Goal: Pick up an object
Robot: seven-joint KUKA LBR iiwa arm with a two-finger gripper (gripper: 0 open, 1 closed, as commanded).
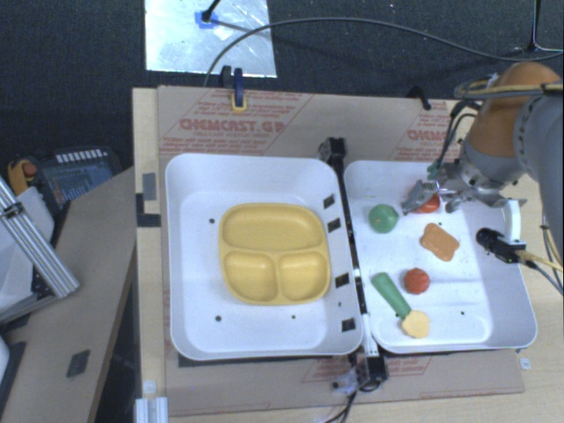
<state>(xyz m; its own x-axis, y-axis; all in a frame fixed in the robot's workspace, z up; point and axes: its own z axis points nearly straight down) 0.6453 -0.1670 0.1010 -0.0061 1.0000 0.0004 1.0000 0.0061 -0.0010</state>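
My gripper (432, 199) is low over the back of the right bin (493, 324), open, with its grey fingers (414, 203) spread to either side of a small red object (428, 205). That object is partly hidden by the gripper and seems to rest on the bin floor. A green ball (382, 218) lies just left of the gripper. An orange-brown block (440, 241) lies just in front of it. Nearer the front are a red ball (417, 280), a green stick-shaped piece (389, 293) and a yellow piece (416, 325).
The left bin (189, 236) holds a yellow divided plate (273, 252). A black divider (345, 236) runs between the bins. A black part (495, 245) of the arm with cables hangs over the right bin's right side.
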